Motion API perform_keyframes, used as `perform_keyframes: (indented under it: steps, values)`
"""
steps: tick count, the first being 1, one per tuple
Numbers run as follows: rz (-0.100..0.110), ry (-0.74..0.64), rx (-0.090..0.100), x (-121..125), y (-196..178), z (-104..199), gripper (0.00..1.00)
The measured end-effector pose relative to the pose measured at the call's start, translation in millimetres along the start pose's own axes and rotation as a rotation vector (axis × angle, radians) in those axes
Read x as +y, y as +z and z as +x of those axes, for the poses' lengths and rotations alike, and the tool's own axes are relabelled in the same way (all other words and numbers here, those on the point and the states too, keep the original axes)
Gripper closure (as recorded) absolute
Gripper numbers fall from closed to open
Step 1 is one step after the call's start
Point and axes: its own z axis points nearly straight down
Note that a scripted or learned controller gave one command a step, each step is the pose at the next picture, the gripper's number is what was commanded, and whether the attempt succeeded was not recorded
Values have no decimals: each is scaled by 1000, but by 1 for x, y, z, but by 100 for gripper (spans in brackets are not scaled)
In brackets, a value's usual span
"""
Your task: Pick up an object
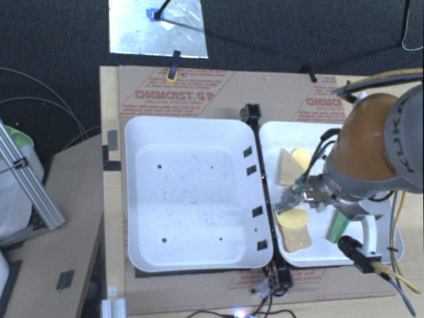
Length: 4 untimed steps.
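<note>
The right bin [318, 132] holds several small things. A cream wedge [287, 167] lies near its left wall, with a yellow round piece [302, 156] touching its far side. A yellow lump [293, 218] rests on a tan bread-like slice [297, 239] at the bin's front left. A green cylinder [337, 226] lies to the right of them, partly under the arm. My gripper [286, 203] hangs low over the bin's left side, between the cream wedge and the yellow lump, pointing left. The orange wrist hides the middle and right of the bin.
The left bin [192, 191] stands beside the right one, with a raised rim and black clips [255, 191] between them. Both sit on a cardboard sheet [199, 91]. A shiny metal plate [158, 18] lies beyond the bench.
</note>
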Motion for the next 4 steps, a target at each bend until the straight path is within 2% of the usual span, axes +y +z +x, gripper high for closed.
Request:
perform_keyframes:
  steps: [1, 2, 3, 4]
  values:
    - [-6, 2, -1, 5, 96, -57, 0]
    - [-16, -5, 0, 9, 80, -54, 100]
    - [-17, -15, 2, 7, -5, 11, 100]
    - [-21, -17, 4, 6, -107, 77, 100]
